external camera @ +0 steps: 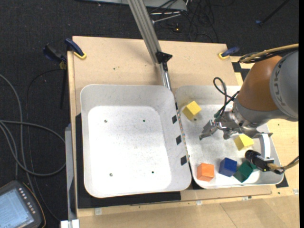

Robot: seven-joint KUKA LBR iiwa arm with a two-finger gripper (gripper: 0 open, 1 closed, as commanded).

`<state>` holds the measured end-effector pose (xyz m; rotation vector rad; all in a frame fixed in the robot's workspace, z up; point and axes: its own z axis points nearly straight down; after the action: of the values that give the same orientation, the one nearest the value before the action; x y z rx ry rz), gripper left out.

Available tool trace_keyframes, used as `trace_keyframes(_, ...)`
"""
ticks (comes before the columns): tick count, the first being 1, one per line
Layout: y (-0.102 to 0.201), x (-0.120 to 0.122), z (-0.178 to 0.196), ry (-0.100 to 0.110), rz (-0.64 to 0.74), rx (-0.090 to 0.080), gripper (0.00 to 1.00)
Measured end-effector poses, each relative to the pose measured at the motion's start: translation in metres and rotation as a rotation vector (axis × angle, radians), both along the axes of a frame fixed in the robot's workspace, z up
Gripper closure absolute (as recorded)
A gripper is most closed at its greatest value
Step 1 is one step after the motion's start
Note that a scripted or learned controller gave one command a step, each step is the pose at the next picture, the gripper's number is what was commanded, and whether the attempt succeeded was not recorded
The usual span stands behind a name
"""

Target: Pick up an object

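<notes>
Yellow cube [192,110], matte, tilted w/ a corner up, sits apart in right bin [199,148]; hand [217,130] hovers nearby, fingers spread, nothing btwn them.

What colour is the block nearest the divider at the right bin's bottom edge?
Orange: the block shows clearly in the camera view, left of a blue block.

End effector [216,129] over right bin [192,148], seemingly empty.
</notes>
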<state>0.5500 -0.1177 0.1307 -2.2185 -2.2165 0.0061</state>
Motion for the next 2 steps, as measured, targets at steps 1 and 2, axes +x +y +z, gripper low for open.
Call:
trace_keyframes(1, 0.000, 0.000, -0.038, -0.004, 0.000, -0.001, 0.00)
trace_keyframes(2, 0.000, 0.001, -0.025, -0.008, 0.000, -0.001, 1.00)
